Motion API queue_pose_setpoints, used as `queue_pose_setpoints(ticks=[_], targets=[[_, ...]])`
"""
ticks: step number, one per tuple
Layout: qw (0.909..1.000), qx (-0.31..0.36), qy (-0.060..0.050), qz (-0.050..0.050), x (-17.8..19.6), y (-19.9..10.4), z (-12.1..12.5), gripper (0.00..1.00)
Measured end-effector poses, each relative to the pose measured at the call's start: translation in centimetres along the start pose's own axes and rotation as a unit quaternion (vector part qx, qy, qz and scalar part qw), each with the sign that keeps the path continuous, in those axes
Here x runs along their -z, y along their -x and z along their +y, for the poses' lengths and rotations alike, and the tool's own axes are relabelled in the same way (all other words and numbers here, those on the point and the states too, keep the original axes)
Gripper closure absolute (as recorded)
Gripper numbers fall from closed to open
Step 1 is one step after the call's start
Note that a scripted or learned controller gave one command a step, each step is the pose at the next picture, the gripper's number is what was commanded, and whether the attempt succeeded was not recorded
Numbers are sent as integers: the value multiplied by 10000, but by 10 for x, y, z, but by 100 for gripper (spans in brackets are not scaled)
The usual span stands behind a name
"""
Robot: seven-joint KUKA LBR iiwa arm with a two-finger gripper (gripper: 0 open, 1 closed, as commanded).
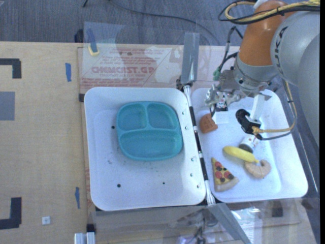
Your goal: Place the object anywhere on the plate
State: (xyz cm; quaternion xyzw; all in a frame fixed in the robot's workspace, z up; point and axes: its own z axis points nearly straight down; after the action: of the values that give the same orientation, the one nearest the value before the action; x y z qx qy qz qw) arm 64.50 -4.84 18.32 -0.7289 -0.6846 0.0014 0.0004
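Pincer: your pincer [219, 101] hangs low over the right bin [292, 184], top-left corner; you cannot tell its state from here.
Object: the brown block [207, 124] lies just below it, near the divider, not gripped.
Plate: the teal plate [150, 130] sits in the left bin [101, 187], nothing on it.
Risk: descend off-centre and you may nudge the block against the wall, or close on nothing.

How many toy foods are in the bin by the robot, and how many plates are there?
Brown toy food piece: 1
Toy banana: 1
Toy pizza slice: 1
Tan toy food piece: 1
Teal divided plate: 1, in the other bin
Total: 4 toy foods and 1 plate, 5 things
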Motion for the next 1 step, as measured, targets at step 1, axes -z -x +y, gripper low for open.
queue_pose_setpoints(ticks=[1], targets=[[9989,468,16,6,10,-77,18,100]])
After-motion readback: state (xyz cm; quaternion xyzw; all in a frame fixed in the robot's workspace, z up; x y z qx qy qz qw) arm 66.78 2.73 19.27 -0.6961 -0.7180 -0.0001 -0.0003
